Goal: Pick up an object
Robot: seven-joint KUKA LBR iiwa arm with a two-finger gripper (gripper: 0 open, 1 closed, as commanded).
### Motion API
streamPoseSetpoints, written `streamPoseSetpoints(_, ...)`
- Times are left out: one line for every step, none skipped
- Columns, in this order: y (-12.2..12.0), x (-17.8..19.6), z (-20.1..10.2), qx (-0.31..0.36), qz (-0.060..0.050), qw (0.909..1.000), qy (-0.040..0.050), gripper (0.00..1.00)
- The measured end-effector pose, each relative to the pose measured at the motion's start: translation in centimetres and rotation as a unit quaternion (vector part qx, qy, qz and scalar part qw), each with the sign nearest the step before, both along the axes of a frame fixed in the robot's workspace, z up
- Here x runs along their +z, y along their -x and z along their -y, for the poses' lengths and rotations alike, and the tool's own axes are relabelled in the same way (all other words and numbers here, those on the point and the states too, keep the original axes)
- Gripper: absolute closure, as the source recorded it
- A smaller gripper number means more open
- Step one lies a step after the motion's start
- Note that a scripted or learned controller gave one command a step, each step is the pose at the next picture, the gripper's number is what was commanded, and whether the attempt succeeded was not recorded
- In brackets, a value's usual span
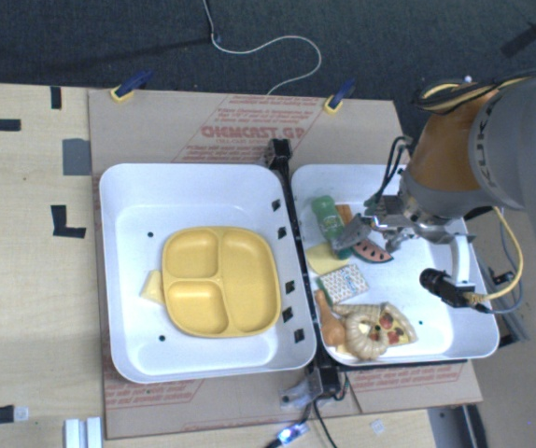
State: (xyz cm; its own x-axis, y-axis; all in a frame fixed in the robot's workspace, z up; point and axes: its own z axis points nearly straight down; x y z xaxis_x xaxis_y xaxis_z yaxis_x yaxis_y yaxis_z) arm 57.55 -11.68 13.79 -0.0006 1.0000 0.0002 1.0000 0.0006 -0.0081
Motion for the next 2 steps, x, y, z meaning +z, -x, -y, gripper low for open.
streamPoseSetpoints(0.1, -5.4, -0.1, 0.000, 0.002, 1.0000, 0.0004, 0.00)
streamPoseSetpoints(0.0, -4.1, -0.2, 0.001, 0.002, 1.0000, -0.0003, 1.00)
